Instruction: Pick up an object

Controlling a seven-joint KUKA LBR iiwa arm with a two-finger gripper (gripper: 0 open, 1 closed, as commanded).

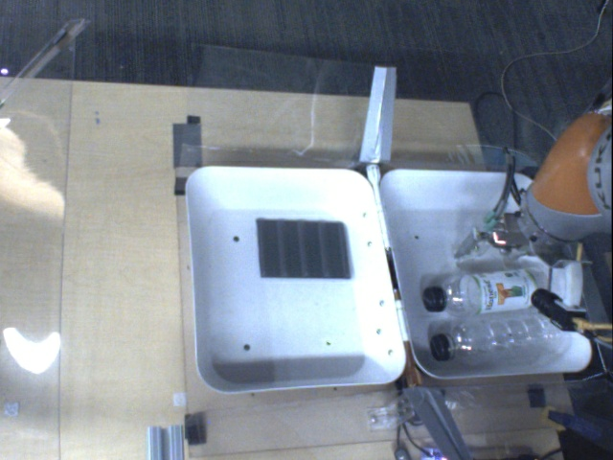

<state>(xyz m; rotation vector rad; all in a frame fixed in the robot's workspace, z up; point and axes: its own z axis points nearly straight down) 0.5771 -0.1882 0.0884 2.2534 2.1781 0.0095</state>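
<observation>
In the right bin (421,218), nearest the camera, a clear plastic bottle (498,338) lies on its side, a labelled bottle (488,293) just behind it, both black-capped. Beyond them the gripper (498,238) hangs low over the bin floor. Its grip cannot be made out.

Two clear bottles (484,293) (493,338) lie in right bin (421,209), tool (498,233) just above; left bin (220,257) w/ dark patch.

white bins (220,257), dark ribbed pad (303,248), clear black-capped bottles (484,293), orange-banded arm (573,175)
</observation>
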